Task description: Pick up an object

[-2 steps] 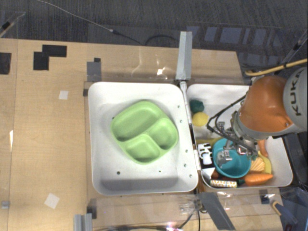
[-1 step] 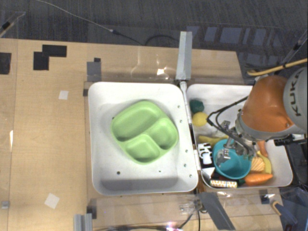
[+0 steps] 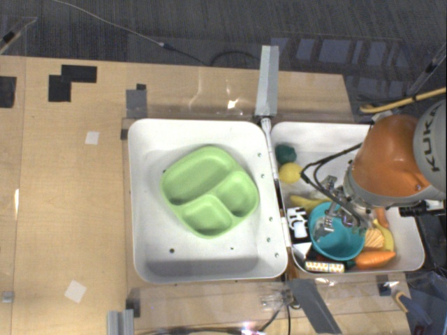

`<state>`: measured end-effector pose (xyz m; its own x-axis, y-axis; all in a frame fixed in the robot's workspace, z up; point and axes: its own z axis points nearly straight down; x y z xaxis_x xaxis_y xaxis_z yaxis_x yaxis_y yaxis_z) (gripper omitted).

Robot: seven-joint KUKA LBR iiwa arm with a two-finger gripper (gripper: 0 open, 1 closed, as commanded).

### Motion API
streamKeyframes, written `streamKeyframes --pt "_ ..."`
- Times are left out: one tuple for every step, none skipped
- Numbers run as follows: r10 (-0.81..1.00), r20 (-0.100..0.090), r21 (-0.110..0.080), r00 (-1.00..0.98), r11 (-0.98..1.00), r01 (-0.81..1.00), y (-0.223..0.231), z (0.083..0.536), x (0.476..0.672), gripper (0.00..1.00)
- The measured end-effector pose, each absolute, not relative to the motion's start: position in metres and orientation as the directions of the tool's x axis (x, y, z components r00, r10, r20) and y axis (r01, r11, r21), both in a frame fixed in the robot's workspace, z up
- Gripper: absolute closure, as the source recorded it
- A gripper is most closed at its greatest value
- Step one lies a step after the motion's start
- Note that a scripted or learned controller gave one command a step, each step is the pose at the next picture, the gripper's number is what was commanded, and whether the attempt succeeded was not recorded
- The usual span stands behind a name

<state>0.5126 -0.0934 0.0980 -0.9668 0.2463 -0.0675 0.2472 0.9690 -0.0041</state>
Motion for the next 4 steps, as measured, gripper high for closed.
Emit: streamKeyframes --pt "0.242 -0.097 -0.005 -0.965 0.97 0.244 -0.097 0.118 0.521 1.0" --pt "0.239 -0.081 -0.001 -0.968 0.971 0.24 -0.092 0.112 0.517 0.0" --pt "0.233 -0.041 -0.002 -0.972 0.972 0.233 -0.096 0.096 0.518 0.0" --pt "0.165 -0.029 -0.01 -0.986 0.986 0.166 -0.092 0.095 0.524 0.0"
